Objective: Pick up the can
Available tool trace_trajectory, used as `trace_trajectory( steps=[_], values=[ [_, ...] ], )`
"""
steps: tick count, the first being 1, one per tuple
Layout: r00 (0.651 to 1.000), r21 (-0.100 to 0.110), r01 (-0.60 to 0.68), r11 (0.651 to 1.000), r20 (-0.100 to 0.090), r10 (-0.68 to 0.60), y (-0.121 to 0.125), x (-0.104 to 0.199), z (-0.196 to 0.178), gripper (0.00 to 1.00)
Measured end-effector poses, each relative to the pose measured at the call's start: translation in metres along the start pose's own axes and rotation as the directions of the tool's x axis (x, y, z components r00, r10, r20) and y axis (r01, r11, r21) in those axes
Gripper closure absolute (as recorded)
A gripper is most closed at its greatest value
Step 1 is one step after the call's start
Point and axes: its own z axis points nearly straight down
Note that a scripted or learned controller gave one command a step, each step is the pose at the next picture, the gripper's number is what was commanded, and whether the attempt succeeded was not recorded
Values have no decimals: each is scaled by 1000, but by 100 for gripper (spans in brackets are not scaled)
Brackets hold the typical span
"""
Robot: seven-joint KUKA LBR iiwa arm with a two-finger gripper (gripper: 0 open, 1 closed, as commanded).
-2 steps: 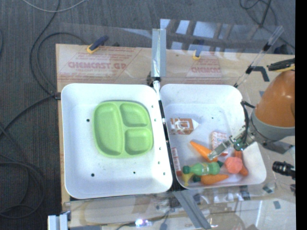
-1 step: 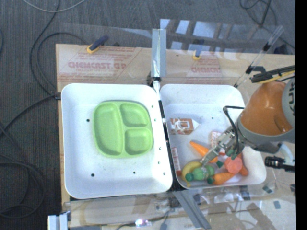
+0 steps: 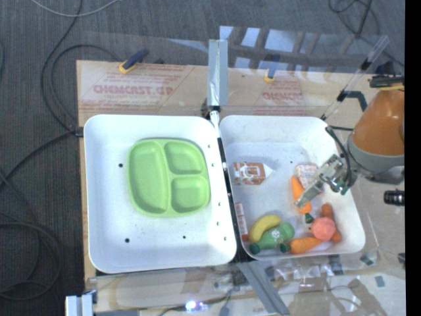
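- Hand low over the right bin, reaching in from the right edge, fingers slightly parted with nothing seen between them.
- Can lying just up-left of the hand, touching or nearly touching the fingers.
- Orange carrot right beside the fingertips.
- Below the hand: pink ball, another carrot, banana, green bottle.
- Small carton well left of the hand.
- Far left, green divided tray in the left bin.
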Motion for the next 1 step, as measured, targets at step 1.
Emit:
trace_trajectory(
  steps=[1],
  values=[
    [998,4,68,998,-1,-68,-15,16,-1,0]
  ],
)
